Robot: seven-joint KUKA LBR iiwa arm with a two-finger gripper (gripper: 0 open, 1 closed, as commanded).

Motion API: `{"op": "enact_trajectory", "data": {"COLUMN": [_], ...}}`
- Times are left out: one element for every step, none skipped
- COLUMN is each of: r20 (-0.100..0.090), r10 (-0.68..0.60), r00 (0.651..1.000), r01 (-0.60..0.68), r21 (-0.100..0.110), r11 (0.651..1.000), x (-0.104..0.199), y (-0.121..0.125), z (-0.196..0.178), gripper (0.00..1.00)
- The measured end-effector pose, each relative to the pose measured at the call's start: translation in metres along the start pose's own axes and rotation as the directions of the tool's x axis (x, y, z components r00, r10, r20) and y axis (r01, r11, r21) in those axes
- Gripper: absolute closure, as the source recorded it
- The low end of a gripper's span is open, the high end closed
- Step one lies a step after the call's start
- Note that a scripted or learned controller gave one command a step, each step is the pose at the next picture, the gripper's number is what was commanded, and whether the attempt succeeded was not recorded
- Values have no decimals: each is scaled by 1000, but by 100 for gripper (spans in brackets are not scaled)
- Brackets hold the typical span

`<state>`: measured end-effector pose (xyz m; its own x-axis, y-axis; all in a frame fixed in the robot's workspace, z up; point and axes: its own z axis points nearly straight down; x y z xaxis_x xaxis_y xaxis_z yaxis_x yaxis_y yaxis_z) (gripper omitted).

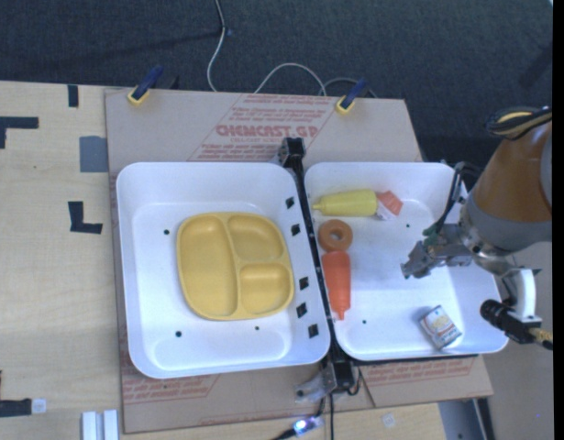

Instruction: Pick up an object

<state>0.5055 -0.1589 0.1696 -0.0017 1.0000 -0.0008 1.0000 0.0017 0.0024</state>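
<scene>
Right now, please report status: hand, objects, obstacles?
Hand over right bin, holding nothing seen. Carrot, ring, corn, small box lying loose. No obstacle seen.

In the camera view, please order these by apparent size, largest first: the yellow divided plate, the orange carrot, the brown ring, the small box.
1. yellow divided plate
2. orange carrot
3. brown ring and small box look alike in size, so I leave them unranked.

Two white bins (pixel 135 246) sit on brown cardboard (pixel 263 126) printed with red lettering. A yellow tray (pixel 234 266), a yellow corn cob (pixel 346 203), an orange ring (pixel 336 236) and an orange carrot (pixel 337 284) lie inside.
</scene>
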Motion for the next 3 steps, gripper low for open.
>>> {"op": "enact_trajectory", "data": {"r20": [0,1,-1], "r10": [-1,0,-3], "r00": [1000,1000,1000], "r01": [1,0,3], "r21": [-1,-2,4], "r11": [1000,1000,1000], "x": [7,7,55], "y": [3,4,5], "z": [-44,-92,-77], "gripper": [100,100,100]}}
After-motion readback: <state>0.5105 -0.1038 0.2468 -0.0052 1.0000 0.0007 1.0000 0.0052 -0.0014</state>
